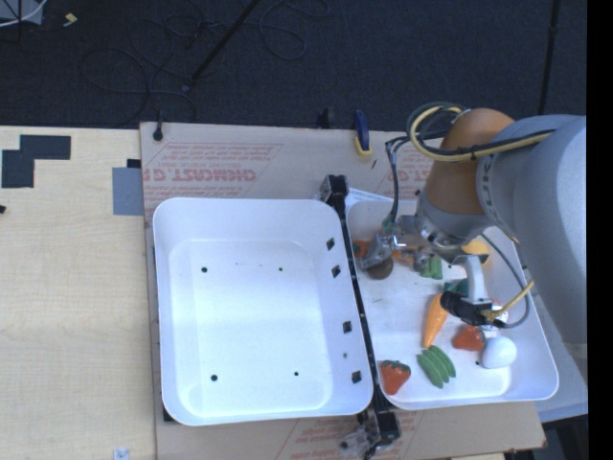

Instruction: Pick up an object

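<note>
Two shallow, glossy white plastic bins sit side by side on the desk (67, 286), whose surface is pale wood. The grey arm (536, 199), with its orange band, reaches into the right bin (536, 377); the gripper (383, 249) sits low near that bin's upper-left corner, over a dark rounded object (379, 268). Whether its fingers are apart or together cannot be told. Right of that object lie a tapered orange carrot (434, 321), a ribbed green pod (437, 365), a red strawberry-like piece (395, 376) and a smooth white ball (497, 353).
</note>
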Available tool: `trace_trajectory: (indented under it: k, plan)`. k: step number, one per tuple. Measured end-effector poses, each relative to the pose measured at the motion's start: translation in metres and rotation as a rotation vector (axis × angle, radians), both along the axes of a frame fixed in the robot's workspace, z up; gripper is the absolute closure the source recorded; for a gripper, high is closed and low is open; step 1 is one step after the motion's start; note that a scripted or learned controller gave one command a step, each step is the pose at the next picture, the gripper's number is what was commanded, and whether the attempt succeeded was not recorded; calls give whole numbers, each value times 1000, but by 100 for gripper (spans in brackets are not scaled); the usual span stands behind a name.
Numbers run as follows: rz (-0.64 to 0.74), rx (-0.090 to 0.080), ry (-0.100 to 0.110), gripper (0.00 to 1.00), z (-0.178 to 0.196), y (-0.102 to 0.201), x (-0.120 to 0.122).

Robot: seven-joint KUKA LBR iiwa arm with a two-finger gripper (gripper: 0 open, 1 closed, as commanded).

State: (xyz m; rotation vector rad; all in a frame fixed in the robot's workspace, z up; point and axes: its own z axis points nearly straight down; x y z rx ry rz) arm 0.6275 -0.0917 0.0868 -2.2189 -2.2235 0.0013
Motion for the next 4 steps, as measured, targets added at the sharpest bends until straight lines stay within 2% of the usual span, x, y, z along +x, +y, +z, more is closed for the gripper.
trace_trajectory:
  k: [1, 2, 3, 4]
  plan:
    - [-7, -3, 1, 0, 1, -92, 4]
    - [3, 3, 2, 0, 0, -30, 17]
    - [0, 1, 4, 100, 10, -33, 16]
    - [6, 4, -7, 100, 107, 52, -6]
